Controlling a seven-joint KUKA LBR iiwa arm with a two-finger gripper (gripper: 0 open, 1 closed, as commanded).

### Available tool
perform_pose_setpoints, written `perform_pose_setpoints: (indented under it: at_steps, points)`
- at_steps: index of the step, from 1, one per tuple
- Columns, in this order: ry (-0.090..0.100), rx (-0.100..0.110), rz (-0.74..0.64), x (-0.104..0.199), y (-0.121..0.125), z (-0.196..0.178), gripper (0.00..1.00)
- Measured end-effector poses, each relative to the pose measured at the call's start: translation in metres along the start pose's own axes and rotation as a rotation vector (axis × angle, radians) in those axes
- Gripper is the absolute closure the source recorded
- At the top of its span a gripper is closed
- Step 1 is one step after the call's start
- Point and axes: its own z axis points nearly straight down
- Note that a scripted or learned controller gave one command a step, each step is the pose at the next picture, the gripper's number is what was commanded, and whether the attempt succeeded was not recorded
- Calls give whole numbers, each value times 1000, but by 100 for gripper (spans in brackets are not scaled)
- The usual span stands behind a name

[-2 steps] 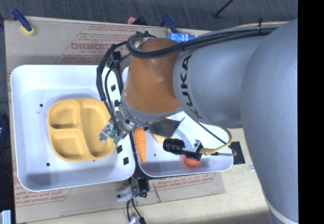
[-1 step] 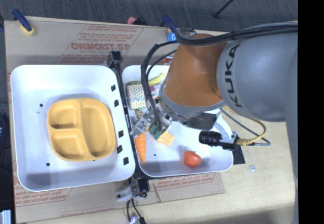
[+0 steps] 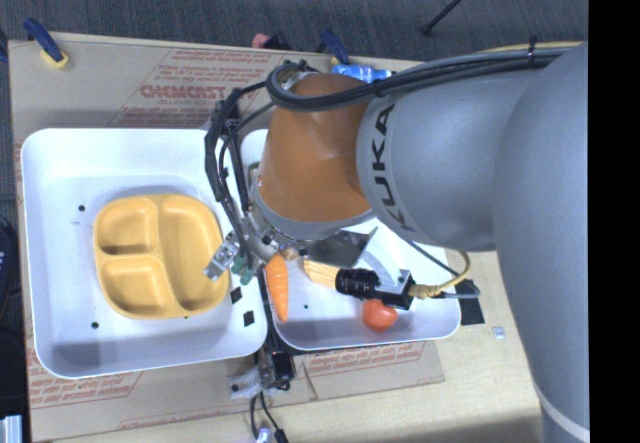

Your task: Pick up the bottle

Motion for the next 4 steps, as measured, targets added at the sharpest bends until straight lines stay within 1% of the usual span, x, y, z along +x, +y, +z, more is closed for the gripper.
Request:
perform_pose_setpoints:
  at_steps: [1, 2, 3, 4]
  points:
    - [-5, -4, -259, -37, -38, -52, 100]
    - [-1, -1, -178, 10, 10, 6, 100]
    - [-4, -3, -195, -37, -38, -41, 100]
    - [-1, 0, -368, 20, 21, -5, 100]
